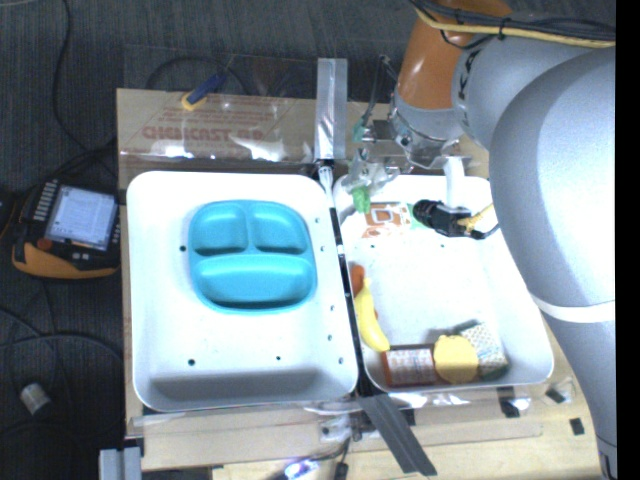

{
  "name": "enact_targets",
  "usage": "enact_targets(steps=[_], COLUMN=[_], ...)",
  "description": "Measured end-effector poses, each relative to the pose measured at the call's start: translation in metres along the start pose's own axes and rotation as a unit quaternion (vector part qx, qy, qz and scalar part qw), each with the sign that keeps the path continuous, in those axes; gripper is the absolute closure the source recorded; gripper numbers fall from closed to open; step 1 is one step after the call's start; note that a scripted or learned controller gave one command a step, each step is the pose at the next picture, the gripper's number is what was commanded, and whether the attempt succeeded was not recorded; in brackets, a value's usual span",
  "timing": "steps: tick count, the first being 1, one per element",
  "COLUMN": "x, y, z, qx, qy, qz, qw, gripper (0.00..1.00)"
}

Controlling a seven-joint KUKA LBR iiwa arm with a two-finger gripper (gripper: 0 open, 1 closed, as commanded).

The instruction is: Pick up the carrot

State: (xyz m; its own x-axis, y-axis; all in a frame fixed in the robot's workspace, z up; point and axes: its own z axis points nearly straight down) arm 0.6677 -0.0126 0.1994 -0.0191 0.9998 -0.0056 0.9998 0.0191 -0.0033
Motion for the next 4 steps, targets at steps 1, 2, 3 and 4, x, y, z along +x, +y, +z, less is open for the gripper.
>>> enact_targets(steps=[1,2,3,4], x=[0.075,0.098,0.117,0.130], y=[-0.016,0.002,-0.036,0.001], z=[0.017,-0.028,-0.009,-0.025], qx=[0.000,-0.001,0.000,-0.001], qy=[0.002,0.002,0.002,0.000], qz=[-0.161,-0.175,-0.126,-0.248], qw=[0.9870,0.9846,0.9921,0.9687], gripper=[1.00,1.00,1.00,1.00])
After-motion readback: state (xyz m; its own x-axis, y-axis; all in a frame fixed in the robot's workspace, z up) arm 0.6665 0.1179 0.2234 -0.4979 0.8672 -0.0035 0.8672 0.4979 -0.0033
